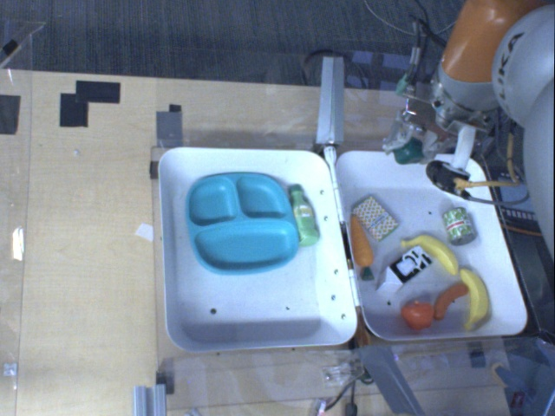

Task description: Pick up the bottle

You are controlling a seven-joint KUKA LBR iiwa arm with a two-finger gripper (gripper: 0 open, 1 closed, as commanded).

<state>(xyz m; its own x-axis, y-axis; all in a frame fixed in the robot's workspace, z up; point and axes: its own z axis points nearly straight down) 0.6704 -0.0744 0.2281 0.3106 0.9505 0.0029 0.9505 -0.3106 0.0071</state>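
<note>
We are hovering the end effector [431,142] over the far edge of the right bin [512,271], just at its rim; whether it is open or closed we cannot tell, since the wrist hardware is blocking it, and nothing is showing between its tips. The bottle [303,216], small and green, is lying well away to the end effector's left, across the divider, in the left bin [178,258]. It is resting on its side, pressed against the right edge of the blue tray [240,221], which is probably keeping it from rolling.

Nearer the end effector, in the right bin, a carrot [361,242], a patterned card [375,217], a small can [458,224], two bananas [447,269], a black-and-white box [411,263] and a tomato [417,315] are lying scattered, none of them the target.

We are judging the pick as not started: we are needing to cross over to the other bin first. The tray edge touching the bottle is likely leaving little room on that side, so closing along the bottle's free flanks seems safer.
</note>
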